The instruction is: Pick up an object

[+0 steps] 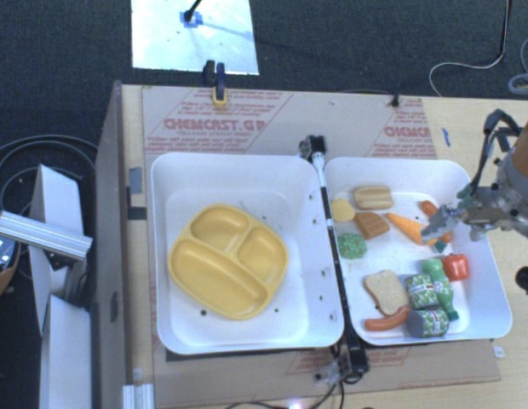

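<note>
Tool hovers at right of frame over the right bin, just beside the orange carrot; finger state cannot be determined. Yellow tray occupies left bin.

Arm reaching in from right, gripper low, pointing left.
</note>
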{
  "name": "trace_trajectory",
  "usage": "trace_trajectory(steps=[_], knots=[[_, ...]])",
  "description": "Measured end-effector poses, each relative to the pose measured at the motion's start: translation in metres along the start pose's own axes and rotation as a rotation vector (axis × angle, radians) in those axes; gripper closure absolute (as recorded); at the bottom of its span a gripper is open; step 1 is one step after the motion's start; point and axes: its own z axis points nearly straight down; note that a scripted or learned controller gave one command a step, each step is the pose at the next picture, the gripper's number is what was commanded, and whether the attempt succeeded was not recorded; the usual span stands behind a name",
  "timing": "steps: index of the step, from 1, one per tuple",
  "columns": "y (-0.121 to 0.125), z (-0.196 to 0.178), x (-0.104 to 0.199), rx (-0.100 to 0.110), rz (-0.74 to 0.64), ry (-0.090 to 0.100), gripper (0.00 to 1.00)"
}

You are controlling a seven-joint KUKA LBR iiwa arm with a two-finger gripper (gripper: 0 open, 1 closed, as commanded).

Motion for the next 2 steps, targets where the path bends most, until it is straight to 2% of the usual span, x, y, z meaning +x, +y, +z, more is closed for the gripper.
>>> trace_trajectory(steps=[1, 2], knots=[[0.044, 0.164, 0.024, 0.007, 0.000, 0.002, 0.00], [0.117, 0.191, 0.034, 0.000, -0.001, 0.001, 0.00]])
